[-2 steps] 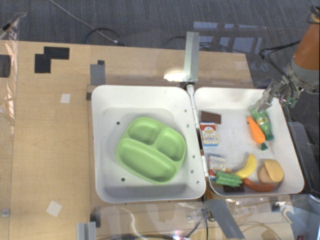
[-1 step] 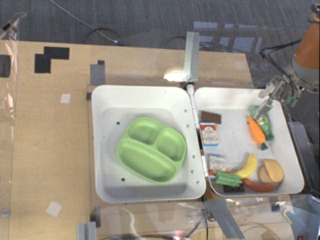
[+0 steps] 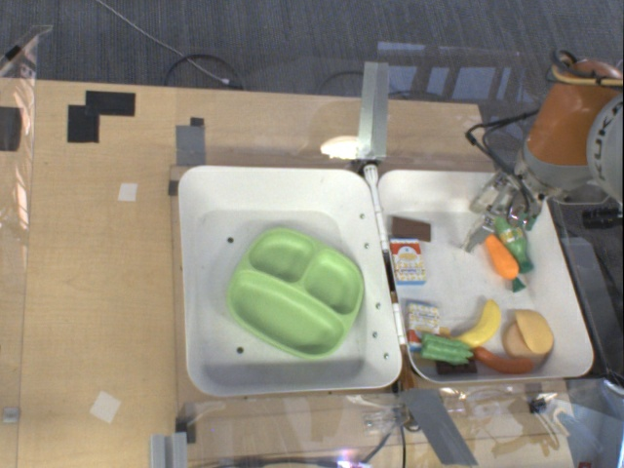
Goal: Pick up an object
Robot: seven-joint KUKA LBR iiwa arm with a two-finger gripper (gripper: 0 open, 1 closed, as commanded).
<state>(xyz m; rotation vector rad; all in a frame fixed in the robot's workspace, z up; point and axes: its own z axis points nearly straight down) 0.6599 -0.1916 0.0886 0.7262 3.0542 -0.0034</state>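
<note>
No legible text anywhere on the bench. Small carton (image 3: pixel 409 260) at 9 o'clock in the right bin (image 3: pixel 575 291): red and blue printed face, lettering too small to read. Second small packet (image 3: pixel 422 316) at 7 o'clock in the same bin: printed pattern, unreadable (blurred). Black patches (image 3: pixel 97 111) on the benchtop (image 3: pixel 88 291) carry no characters.

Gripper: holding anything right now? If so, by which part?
Cannot be told. The gripper sits low in the right bin, just above the toy carrot, but nothing is visibly between its fingers.
</note>
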